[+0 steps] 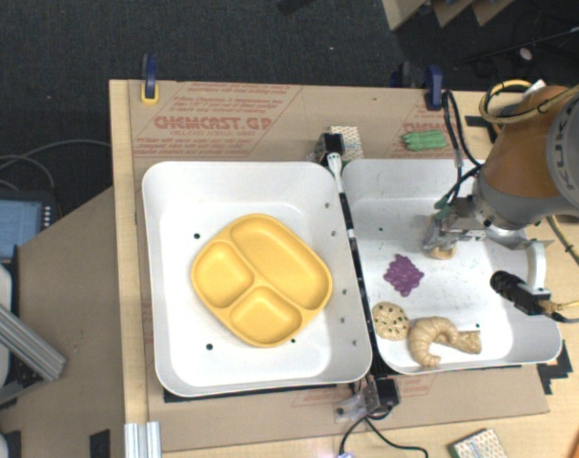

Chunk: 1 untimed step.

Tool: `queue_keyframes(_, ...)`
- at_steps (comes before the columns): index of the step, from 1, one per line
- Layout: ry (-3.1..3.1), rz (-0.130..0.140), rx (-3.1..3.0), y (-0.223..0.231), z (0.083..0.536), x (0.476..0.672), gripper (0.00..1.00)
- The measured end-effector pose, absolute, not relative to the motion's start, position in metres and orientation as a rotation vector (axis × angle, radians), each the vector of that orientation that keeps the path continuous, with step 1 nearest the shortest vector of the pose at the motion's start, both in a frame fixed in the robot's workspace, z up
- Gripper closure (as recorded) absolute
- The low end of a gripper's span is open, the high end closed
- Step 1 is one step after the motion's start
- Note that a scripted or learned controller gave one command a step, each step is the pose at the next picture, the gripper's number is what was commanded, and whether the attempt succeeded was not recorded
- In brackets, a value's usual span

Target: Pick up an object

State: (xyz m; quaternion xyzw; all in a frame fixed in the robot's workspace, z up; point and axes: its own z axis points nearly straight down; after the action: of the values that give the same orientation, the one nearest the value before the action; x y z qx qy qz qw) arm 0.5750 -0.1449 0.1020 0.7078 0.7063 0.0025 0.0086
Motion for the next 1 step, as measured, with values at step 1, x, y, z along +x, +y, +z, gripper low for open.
queue_keyframes(1, 2.229, -0.002, 2.223, -0.0977, 0.1043, 0.5435, 1.0)
